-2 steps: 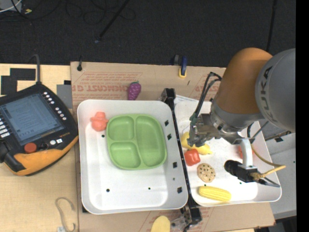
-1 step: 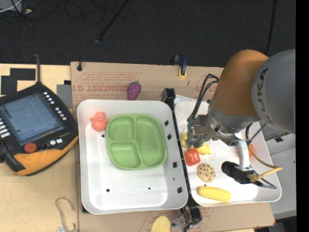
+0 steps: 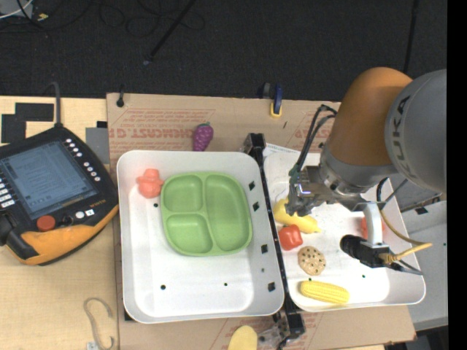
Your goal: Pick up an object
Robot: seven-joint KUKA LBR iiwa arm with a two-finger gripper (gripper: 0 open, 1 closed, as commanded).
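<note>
My gripper (image 3: 298, 204) hangs low over the left part of the right bin (image 3: 408, 294), directly over a yellow banana-like toy (image 3: 300, 222) and touching or nearly touching its top. Just below that toy lie a red pepper (image 3: 290, 237), a brown cookie (image 3: 311, 259) and a yellow corn cob (image 3: 324, 292) near the bin's front edge. The left bin (image 3: 190, 286) bears a green divided plate (image 3: 205, 214), with a salmon-coloured toy (image 3: 149, 183) in its back left corner.
A purple bunch of grapes (image 3: 203, 135) lies on the cardboard behind the left bin. A yellow object (image 3: 243, 337) sits in front of the bins. A teach pendant (image 3: 47, 188) rests on the bench at the left. A black divider (image 3: 266, 217) separates the bins.
</note>
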